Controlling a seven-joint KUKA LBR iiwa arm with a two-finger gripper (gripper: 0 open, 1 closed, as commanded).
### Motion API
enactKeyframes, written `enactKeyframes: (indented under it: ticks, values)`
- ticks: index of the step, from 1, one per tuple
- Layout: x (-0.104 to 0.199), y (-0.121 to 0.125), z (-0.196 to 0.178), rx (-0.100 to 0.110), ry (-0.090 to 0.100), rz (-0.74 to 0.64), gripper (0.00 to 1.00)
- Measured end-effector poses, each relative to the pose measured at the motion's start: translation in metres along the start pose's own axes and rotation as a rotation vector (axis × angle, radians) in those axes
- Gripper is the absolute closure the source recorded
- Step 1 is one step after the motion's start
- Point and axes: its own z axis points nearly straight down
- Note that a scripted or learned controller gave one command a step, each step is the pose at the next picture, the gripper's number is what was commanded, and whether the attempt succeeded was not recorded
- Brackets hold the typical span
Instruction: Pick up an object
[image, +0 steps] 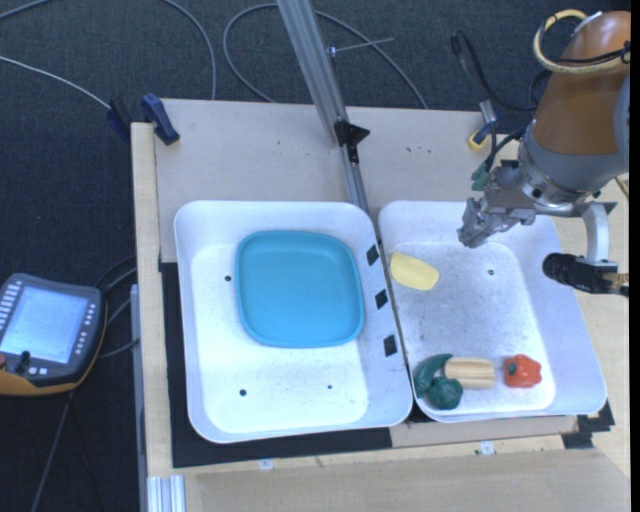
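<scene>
Even, fairly bright overhead light falls on the bench – the two white bins (200, 300) come close to washing out, with little surface detail. Shadows are soft and short, tucked under the bin rims. The orange band of the arm (590, 90) carries a mild sheen. Focus is a little soft throughout – the dark floor (60, 60) looks grainy.

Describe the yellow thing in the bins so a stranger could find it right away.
Look at the right bin, the one under the gripper. Near its left wall, toward the back, lies the yellow piece. It lies alone, pale yellow and rounded, while the green, tan and red pieces cluster at the front edge.
</scene>
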Motion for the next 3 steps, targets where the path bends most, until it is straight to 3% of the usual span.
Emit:
enactKeyframes:
  ticks: [3]
  values:
    - [0.152, -0.052, 0.035, 0.002, 0.000, 0.000, 1.00]
